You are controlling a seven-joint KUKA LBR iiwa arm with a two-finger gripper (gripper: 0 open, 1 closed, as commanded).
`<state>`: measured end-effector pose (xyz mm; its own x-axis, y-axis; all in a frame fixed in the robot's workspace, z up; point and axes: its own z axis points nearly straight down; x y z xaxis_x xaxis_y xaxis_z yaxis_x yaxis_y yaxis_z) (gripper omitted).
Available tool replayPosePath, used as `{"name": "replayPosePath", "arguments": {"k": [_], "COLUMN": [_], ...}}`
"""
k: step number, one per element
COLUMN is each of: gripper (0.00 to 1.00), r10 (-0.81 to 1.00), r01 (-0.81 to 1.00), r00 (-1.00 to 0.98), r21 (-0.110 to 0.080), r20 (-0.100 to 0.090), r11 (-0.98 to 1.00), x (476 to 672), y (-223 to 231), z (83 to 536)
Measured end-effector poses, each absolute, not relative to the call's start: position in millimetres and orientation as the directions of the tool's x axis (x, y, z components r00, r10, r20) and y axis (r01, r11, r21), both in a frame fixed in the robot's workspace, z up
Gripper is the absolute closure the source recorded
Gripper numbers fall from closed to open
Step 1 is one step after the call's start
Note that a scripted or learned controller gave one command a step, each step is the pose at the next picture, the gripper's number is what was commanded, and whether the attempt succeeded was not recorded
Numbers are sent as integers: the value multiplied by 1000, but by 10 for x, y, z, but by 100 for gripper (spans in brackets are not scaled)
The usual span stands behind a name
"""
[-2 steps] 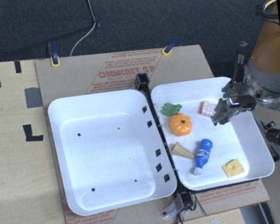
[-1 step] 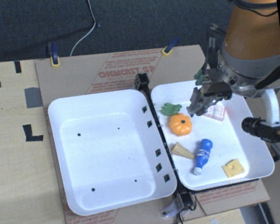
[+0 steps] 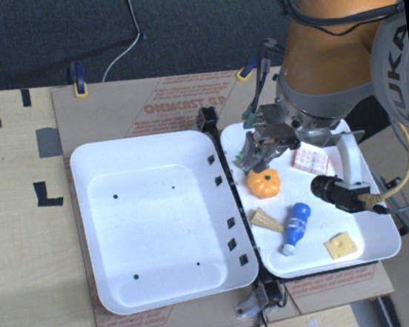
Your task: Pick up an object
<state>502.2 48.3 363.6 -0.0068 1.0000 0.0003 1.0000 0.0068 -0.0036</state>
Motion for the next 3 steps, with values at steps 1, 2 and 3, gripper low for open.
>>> {"name": "replayPosePath", "arguments": {"k": [1, 2, 3], "gripper": [100, 100, 100], "r10": [1000, 1000, 1000], "r01": [1000, 1000, 1000], "r00": [8, -7, -3], "r21": [1, 0, 1], "r20": [-3, 1, -1], "r11": [-8, 7, 3], "x": [4831, 4839, 5036], "y": [-467, 181, 422], "z": [3852, 4002, 4226]}}
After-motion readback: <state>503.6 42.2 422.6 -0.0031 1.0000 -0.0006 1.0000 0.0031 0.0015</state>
